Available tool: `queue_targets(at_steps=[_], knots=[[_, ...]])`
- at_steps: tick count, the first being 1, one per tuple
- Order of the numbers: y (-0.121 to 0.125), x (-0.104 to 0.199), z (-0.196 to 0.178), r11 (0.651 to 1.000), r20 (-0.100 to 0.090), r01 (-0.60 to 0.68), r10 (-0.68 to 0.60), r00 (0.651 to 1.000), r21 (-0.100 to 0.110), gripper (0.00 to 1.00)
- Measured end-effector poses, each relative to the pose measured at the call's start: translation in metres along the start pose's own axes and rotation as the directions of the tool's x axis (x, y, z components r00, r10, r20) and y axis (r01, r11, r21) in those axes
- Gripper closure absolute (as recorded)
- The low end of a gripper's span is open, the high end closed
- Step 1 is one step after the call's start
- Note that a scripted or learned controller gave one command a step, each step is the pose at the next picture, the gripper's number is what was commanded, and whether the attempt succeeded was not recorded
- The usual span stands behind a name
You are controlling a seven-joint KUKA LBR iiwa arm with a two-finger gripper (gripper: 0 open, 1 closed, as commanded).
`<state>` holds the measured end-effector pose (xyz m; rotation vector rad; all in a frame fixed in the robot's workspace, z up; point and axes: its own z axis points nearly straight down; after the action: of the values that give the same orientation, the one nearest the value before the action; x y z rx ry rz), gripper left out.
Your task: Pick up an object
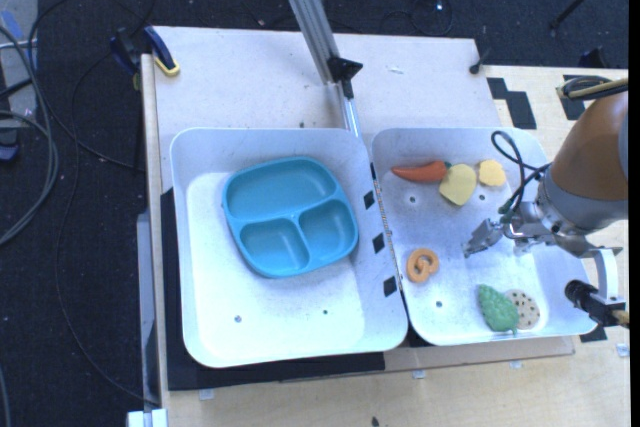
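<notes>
Observe the gripper (484,239) over the right bin (440,325); you cannot tell its state from this view. In that bin, locate the carrot (420,172), two yellow pieces (459,184), the orange ring (423,265), the green item (496,307) and the cookie (524,309). The blue tray (290,215) occupies the left bin (200,165).

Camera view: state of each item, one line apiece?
gripper: over the right bin, nothing between its fingers
blue tray: upright in left bin, compartments bare
carrot: lying flat
pretzel: lying flat
green piece: touching the cookie
</notes>
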<state>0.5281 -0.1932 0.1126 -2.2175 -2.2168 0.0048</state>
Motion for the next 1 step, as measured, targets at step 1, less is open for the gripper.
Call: queue_targets(at_steps=[1], knots=[[0.0021, -0.0009, -0.0141, 1.000, 0.003, 0.000, 0.000, 1.000, -0.008, 1.00]])
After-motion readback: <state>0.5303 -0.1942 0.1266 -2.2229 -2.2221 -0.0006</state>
